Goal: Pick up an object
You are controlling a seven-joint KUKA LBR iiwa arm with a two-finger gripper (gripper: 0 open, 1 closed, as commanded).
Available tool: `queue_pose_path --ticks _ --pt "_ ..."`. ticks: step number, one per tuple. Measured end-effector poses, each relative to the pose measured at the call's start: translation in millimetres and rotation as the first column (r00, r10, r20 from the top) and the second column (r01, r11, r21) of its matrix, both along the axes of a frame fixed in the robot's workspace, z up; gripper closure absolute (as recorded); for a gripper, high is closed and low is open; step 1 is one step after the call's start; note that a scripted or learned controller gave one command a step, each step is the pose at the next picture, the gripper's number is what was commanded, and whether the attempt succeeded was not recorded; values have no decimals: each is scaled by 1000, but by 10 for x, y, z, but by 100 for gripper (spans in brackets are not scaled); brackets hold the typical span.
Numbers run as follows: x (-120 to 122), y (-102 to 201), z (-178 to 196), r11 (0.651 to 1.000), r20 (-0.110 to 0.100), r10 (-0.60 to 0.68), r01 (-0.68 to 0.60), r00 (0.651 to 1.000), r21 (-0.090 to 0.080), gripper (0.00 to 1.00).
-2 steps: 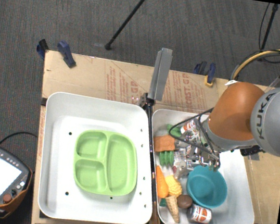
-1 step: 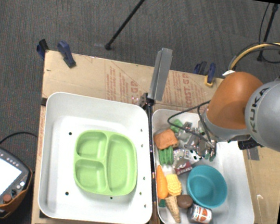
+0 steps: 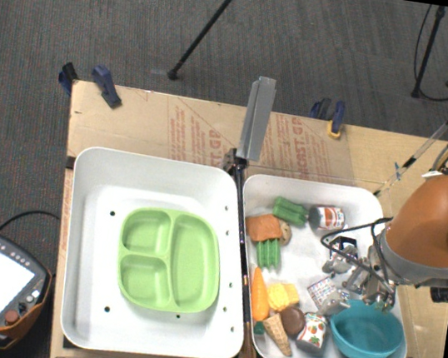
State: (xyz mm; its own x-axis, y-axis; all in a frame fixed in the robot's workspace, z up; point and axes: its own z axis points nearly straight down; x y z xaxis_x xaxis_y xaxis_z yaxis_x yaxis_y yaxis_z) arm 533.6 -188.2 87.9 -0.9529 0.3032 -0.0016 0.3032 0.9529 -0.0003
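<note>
Progress stands at the approach stage: nothing is lifted, and every object lies on a bin floor. The gripper (image 3: 357, 281) hangs low over the right bin (image 3: 370, 199), near its right edge, above a small patterned packet (image 3: 325, 293) and just beside the blue bowl (image 3: 365, 334) in the near right corner; whether it is spread or pressed together cannot be told. No object shows in its grasp. Remaining steps: descend, grip, raise. The left bin (image 3: 99, 171) carries a green divided plate (image 3: 169, 260) at its centre. A small can (image 3: 327, 217) near the right bin's far edge bears a label, too small to read
</note>
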Motion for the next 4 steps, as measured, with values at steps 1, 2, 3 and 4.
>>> queue_pose_path --ticks 1,2,3,4 --pt "-289 203 86 999 36 -34 34 999 -6 0" --pt "-370 903 89 998 36 -61 62 997 -19 0" --pt "-560 225 0 997 2 78 -78 997 4 0" --pt "-555 904 26 995 7 102 -101 995 -13 0"
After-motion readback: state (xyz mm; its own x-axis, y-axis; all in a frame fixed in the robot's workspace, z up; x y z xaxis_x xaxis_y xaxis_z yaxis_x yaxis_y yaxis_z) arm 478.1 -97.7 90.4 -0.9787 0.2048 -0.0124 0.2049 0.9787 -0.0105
